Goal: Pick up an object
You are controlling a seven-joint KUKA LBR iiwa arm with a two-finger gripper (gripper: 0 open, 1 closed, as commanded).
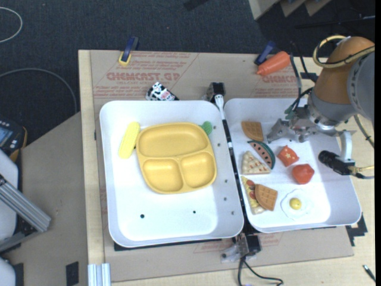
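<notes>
Camera view: the gripper [280, 130] hangs over the far part of the right bin [345, 210]; whether it is spread or pressed together cannot be told, and nothing is seen held in it. Just left of it lies a waffle [252, 129]; below it a watermelon slice [262, 149]; near it, lower right, a strawberry [288, 155] and a tomato [303, 173]. A fried egg [294, 204] lies further down. Well left, the left bin [116, 213] bears a yellow tray [176, 156]. The board [143, 71] beyond reads "CHEMCAST GP".
</notes>
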